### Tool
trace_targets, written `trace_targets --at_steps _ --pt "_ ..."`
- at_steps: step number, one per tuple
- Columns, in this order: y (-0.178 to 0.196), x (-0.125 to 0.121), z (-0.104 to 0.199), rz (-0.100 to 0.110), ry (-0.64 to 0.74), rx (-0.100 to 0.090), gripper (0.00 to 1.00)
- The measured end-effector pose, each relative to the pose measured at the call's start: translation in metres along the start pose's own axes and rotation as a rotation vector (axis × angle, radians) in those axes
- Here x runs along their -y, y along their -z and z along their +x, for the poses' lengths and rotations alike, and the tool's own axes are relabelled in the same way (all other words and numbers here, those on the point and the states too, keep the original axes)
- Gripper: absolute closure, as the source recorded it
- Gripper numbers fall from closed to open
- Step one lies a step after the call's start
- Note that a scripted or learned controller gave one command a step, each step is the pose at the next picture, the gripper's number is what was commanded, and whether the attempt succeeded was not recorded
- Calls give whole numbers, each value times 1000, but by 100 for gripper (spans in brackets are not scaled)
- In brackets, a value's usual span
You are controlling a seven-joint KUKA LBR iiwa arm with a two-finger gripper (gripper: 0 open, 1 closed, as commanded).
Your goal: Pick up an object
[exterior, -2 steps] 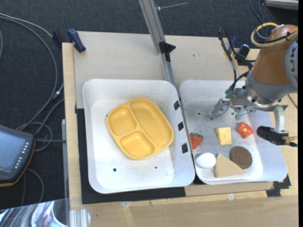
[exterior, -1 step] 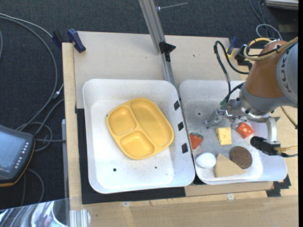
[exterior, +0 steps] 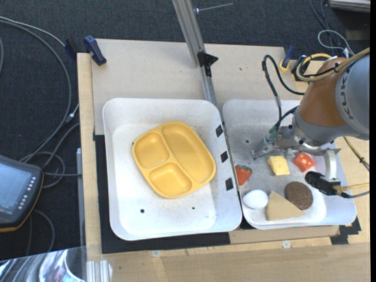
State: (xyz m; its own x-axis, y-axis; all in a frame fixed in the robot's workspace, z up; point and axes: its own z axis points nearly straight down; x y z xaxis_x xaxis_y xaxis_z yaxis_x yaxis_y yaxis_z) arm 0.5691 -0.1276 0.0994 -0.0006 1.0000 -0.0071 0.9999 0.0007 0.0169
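Observation:
The right bin (exterior: 235, 122) holds several small objects. A yellow block (exterior: 279, 165) lies mid-bin with an orange-red piece (exterior: 304, 161) just to its right. A red strawberry-like piece (exterior: 243, 173) sits by the bin's left wall. Along the front edge are a white ball (exterior: 255, 199), a tan wedge (exterior: 281, 208) and a dark brown round disc (exterior: 298, 195). My gripper (exterior: 271, 149) hangs low over the right bin, just above and left of the yellow block; nothing is visibly held.
The left bin (exterior: 117, 157) carries a yellow three-compartment plate (exterior: 173, 158). A metal pole (exterior: 194, 34) rises from between the bins at the back. Cables trail over the bench's back right corner.

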Motion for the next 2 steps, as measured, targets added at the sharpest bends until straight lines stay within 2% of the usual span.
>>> trace_targets --at_steps 1,2 --pt "12 -1 0 -5 0 -1 100" --pt "56 -2 -1 12 1 -6 100"
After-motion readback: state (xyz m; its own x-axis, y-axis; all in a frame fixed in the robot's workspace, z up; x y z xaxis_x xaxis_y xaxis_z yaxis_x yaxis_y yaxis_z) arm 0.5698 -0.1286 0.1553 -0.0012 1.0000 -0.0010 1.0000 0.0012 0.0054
